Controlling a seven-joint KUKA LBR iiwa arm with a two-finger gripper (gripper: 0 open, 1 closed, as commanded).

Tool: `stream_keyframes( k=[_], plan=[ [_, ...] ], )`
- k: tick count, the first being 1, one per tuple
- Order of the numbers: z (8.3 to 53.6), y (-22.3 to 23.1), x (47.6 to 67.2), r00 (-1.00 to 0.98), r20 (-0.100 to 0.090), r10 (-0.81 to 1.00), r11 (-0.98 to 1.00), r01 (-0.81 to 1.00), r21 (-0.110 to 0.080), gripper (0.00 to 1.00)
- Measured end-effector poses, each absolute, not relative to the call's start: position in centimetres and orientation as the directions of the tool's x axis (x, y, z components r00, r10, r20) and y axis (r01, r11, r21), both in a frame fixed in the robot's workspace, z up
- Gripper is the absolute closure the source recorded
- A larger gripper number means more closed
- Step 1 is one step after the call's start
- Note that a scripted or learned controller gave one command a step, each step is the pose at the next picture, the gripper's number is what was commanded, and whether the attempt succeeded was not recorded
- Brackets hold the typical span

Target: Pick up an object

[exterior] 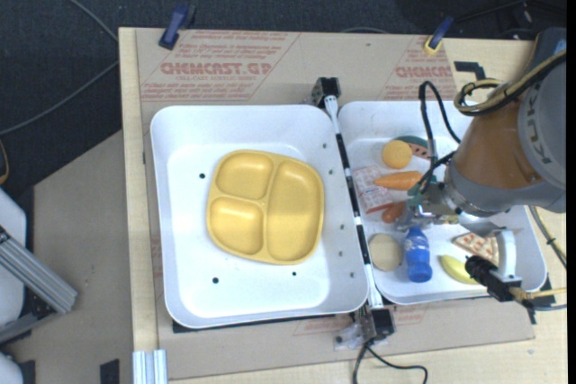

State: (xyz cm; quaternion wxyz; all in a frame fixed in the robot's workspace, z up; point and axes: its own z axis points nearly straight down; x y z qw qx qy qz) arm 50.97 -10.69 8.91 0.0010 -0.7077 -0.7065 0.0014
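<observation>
Table (135, 193): tan board printed in red, "CHEMCAST G.P." legible along the far edge, repeated at right, partly cut off. Blue clamp (175, 25) at the far left corner.

Left bin (180, 148): shallow, white, glossy plastic, rounded corners. Contains yellow divided plate (266, 206), three compartments, smooth, rounded-square.

Right bin (378, 117): same make, touching the left bin along a black centre strip.
- Orange ball (397, 154), round, matte, far side.
- Carrot (397, 181), orange, tapered, long axis left to right, lying on a clear crinkled packet (366, 191) with red print, not readable.
- Blue bottle (418, 254), plastic, lying flat, long axis running near to far, directly under the end effector.
- Tan disc (384, 252), round, beside the bottle's left.
- Banana (459, 269), yellow, curved, near side.
- Pizza slice (477, 244), triangular, partly hidden.

End effector (423, 209): low inside the right bin above the bottle's far end; open or closed cannot be told.
</observation>
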Motion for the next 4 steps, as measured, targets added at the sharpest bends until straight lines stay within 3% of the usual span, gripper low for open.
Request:
stream_keyframes(
  k=[1, 2, 3, 4],
  plan=[
    [9.0, -10.6, 51.1, 0.000, 0.001, 1.000, 0.000, 1.000, -0.001, 0.00],
    [9.9, -10.6, 51.1, 0.001, 0.000, 1.000, -0.001, 1.000, 0.000, 1.00],
    [9.9, -10.6, 51.1, 0.001, 0.000, 1.000, -0.001, 1.000, 0.000, 0.00],
    [8.4, -9.3, 52.8, -0.001, 0.000, 1.000, 0.001, 1.000, 0.001, 0.00]
  ],
)
